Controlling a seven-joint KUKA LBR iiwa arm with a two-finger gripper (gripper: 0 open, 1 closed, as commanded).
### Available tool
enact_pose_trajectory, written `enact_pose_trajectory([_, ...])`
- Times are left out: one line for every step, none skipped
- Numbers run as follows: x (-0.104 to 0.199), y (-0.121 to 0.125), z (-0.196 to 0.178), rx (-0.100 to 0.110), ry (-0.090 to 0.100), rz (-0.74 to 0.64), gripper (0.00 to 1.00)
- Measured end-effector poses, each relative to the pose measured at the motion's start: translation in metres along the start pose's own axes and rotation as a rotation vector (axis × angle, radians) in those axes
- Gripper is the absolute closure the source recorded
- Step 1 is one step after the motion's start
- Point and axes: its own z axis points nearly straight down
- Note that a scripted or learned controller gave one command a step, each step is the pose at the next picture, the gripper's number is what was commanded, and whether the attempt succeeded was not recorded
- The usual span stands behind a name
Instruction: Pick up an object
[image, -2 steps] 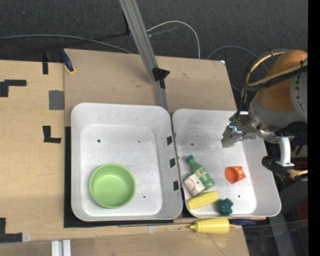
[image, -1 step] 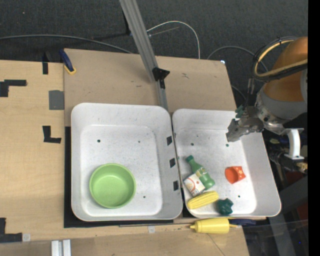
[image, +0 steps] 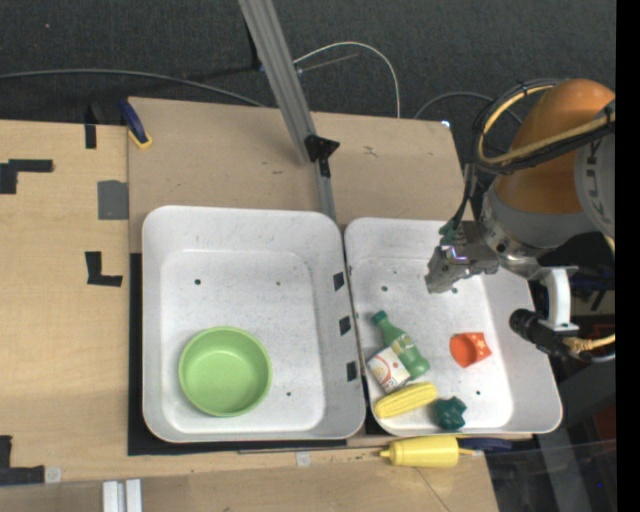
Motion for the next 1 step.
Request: enact_pose_trajectory([0.052,-0.0107,-0.0037,0.001,0.0,-0.001,1.0])
